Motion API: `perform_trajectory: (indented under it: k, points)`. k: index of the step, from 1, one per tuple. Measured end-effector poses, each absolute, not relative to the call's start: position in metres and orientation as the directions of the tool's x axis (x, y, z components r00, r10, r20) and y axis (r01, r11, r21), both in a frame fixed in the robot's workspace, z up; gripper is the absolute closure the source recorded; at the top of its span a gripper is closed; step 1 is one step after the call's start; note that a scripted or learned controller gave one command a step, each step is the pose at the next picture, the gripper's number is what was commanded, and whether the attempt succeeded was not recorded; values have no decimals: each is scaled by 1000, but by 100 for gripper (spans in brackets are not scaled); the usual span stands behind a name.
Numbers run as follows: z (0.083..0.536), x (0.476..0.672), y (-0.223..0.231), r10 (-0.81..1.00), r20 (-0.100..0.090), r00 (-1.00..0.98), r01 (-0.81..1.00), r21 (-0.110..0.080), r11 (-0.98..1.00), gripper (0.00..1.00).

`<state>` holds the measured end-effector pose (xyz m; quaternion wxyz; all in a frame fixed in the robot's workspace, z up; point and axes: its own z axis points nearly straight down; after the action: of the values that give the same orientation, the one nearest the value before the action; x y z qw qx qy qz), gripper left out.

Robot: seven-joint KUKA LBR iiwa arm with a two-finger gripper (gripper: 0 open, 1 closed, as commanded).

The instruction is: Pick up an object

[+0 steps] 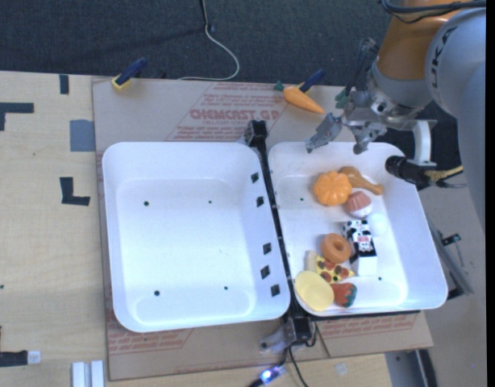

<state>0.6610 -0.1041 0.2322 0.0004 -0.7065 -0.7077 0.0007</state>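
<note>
Camera view: the claw [342,135] hangs with its fingers spread and nothing between them, over the far rim of the right bin [409,216]. The pumpkin [332,188] lies in that bin, just nearer the camera than the claw and almost straight below it. It looks round, so no long axis matters; a short drop toward it should do.
</note>
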Motion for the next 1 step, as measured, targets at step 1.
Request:
perform_trajectory:
  k: [1]
  points:
    - [261, 669, -48, 1000, 1, -7, 1000, 2, 7, 0]
